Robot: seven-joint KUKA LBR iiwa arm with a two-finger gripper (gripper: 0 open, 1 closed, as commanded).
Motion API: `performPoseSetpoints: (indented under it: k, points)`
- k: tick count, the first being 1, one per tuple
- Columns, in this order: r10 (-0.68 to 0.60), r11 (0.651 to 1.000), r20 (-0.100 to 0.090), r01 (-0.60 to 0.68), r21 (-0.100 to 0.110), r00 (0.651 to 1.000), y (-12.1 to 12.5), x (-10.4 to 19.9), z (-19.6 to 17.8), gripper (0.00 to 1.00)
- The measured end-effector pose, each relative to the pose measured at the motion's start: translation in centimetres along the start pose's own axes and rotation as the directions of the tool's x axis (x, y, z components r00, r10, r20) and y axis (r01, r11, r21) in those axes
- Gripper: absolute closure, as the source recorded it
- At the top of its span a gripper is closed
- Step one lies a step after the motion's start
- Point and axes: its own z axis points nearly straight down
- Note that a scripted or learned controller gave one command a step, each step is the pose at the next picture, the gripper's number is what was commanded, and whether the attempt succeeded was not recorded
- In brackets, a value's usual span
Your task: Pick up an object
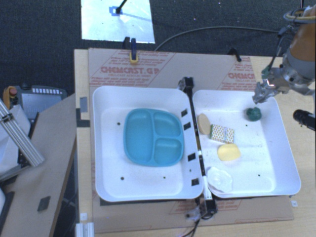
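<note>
The right bin (281, 147) holds a small dark green lump (254, 114) near its far edge, a tan oval piece (204, 124), a patterned square packet (221, 133), a yellow rounded object (229, 152) and a white crumpled object (220, 179) at the near left corner. My gripper (263, 92) hangs at the far right, just above and behind the green lump, with nothing visibly between its fingers. The arm comes in from the upper right.
The left bin (106, 132) carries a blue divided plate (152, 137). A black divider with clips (192, 132) runs between the bins. A cable (207, 31) and a shiny metal sheet (117, 14) lie behind the bench.
</note>
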Motion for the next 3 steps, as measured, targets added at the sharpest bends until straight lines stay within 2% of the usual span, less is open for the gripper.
performPoseSetpoints:
  k: [1, 2, 3]
  points:
    - [-0.003, 1.000, -0.002, 0.003, 0.003, 1.000, -0.8, 4.7, 0.2, 1.00]
    - [-0.005, 1.000, -0.003, 0.005, 0.002, 1.000, -0.6, 10.1, -0.3, 1.00]
    - [-0.005, 1.000, -0.004, 0.005, 0.003, 1.000, -0.8, 15.5, 1.5, 1.00]
